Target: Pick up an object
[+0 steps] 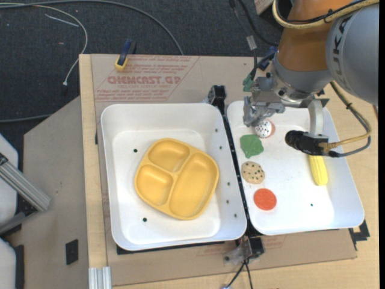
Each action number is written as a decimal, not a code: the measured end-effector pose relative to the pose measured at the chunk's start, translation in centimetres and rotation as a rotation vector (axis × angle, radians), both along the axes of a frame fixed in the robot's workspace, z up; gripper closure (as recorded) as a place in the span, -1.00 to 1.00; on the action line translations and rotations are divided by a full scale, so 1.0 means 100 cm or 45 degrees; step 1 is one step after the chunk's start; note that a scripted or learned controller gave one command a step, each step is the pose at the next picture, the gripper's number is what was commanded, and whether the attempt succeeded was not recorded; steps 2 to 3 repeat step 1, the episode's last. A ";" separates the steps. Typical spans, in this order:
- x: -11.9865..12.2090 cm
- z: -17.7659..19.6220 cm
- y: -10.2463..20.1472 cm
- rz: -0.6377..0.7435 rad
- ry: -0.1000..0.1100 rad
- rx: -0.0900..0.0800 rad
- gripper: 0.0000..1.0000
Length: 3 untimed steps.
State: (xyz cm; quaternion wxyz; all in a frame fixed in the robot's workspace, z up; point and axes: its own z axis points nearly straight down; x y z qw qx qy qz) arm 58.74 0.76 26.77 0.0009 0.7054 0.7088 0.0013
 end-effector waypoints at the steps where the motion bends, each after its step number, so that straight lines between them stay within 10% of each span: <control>1: 0.019 -0.002 0.049 -0.001 0.001 0.000 1.00; 3: 0.019 -0.002 0.049 -0.001 0.001 0.000 1.00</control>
